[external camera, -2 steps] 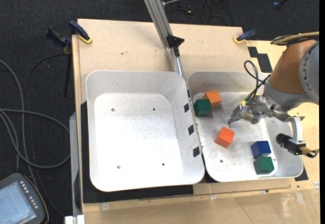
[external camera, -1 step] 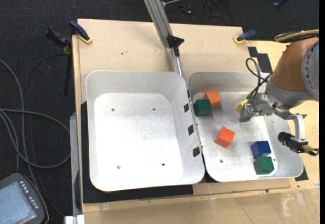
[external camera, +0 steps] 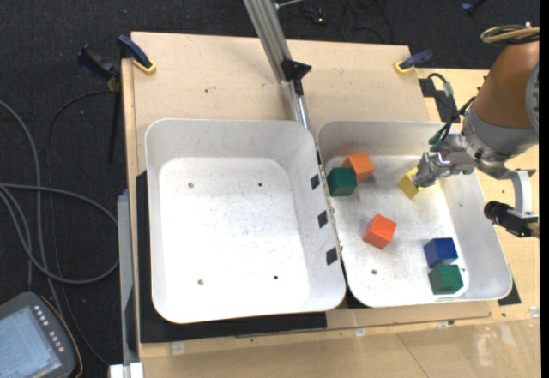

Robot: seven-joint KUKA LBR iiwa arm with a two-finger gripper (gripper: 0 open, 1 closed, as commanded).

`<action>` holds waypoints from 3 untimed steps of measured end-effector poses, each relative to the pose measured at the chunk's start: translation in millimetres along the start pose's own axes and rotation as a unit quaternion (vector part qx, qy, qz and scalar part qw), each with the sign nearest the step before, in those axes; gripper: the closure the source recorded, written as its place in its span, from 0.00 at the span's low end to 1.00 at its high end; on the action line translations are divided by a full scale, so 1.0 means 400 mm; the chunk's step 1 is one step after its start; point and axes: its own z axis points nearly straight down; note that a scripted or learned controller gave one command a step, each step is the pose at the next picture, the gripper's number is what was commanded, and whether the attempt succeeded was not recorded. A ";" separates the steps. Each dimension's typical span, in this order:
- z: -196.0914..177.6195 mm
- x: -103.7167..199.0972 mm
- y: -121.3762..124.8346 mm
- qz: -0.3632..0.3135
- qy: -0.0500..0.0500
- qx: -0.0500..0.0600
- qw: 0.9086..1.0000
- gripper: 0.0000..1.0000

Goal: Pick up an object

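My gripper (external camera: 420,176) reaches into the right bin (external camera: 480,222) from the right, over its upper middle. A small yellow block (external camera: 409,187) sits tilted right at the fingertips, and the fingers look shut on it. Lying loose in the same bin are an orange block (external camera: 361,165) touching a green block (external camera: 341,182) near the upper left, a red-orange block (external camera: 379,231) in the middle, and a blue block (external camera: 440,250) next to another green block (external camera: 446,279) at the lower right.
The left bin (external camera: 171,196) stands beside the right one, with a dark divider strip (external camera: 324,218) between them. A metal pole (external camera: 266,16) slants in from the top to the bins' shared back edge. Clamps hold the bench corners.
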 end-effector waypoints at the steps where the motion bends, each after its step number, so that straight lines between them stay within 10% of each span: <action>1: -0.111 -0.012 -0.001 0.000 0.000 0.000 1.000 1.00; 3: -0.261 0.110 0.026 -0.002 0.002 0.002 1.000 1.00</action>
